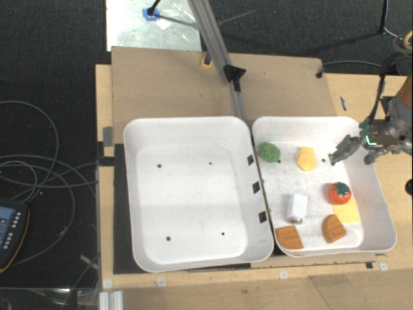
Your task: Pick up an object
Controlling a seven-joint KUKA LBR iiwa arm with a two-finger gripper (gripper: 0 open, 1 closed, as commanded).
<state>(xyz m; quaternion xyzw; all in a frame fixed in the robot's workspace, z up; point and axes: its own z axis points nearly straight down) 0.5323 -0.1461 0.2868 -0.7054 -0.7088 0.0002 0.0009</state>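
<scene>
Candidate for the pick: the yellow piece (307,158), which lies nearest the gripper (340,152). It sits in the far half of the right bin (386,236), about midway across it, flat on the floor and clear of its neighbours. It is a small, rounded, lumpy item of matt yellow; its exact kind cannot be made out.

Step in hand, as judged: approach. The gripper hangs over the far right part of the right bin, just beside the yellow piece and apart from it. Nothing is seen held. Whether the pincer stands wide or narrow cannot be told at this slant.

Next move, as judged: shift the gripper over the piece, descend to the floor of the right bin, then close and lift. The piece's rounded shape may let it slip out.

Other contents of the right bin:
- green tuft (269,152), far left part
- red tomato (339,192), right of centre, touching a flat yellow block (350,213)
- white cup (297,206), centre
- two brown wedges (290,237) (333,228), near edge
</scene>
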